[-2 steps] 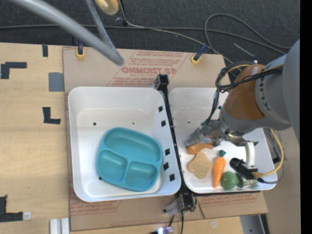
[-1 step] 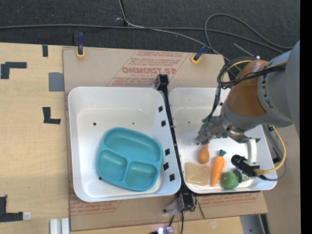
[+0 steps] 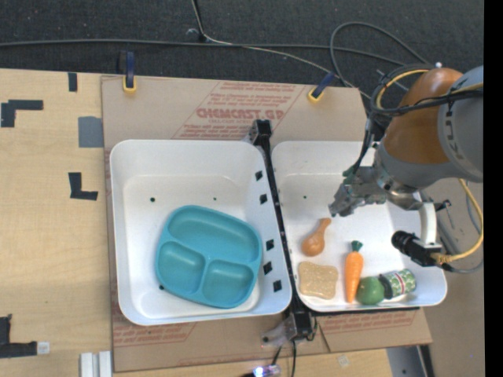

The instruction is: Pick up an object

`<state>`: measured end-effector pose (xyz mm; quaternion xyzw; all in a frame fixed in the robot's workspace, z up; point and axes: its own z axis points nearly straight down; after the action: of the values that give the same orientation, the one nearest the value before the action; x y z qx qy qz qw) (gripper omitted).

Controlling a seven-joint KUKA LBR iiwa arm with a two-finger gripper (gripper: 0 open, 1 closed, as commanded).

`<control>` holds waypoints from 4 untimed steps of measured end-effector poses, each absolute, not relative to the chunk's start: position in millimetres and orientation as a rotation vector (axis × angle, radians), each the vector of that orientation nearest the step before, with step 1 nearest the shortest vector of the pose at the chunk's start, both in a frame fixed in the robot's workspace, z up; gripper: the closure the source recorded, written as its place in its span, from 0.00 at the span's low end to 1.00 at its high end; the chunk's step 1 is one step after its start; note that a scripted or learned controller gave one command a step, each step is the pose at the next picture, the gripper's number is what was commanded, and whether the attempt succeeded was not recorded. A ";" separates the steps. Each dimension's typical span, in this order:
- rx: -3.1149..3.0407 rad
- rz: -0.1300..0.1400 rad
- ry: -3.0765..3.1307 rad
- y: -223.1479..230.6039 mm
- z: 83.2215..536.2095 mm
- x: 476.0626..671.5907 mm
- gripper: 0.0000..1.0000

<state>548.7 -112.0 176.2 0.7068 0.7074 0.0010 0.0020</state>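
Two white bins sit side by side on a wood-toned table. Right bin [image 3: 295, 163]: a toy drumstick [image 3: 316, 237] lies just beside and below the gripper [image 3: 346, 200]. It looks like light, stiff, smooth plastic, best pinched across its narrow shank. Whether the gripper is released or clenched, I cannot tell. Nearby lie toast [image 3: 317, 280], a carrot [image 3: 354, 269], and farther left, a blue tray [image 3: 207, 255].
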 end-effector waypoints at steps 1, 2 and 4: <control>2.218 0.003 2.220 -112.1 216.9 549.7 1.00; 2.215 0.002 2.230 -59.1 228.1 559.2 1.00; 2.216 -0.002 2.231 41.4 213.3 581.2 1.00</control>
<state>581.2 41.4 213.3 0.7047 0.7095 -0.0005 -0.0012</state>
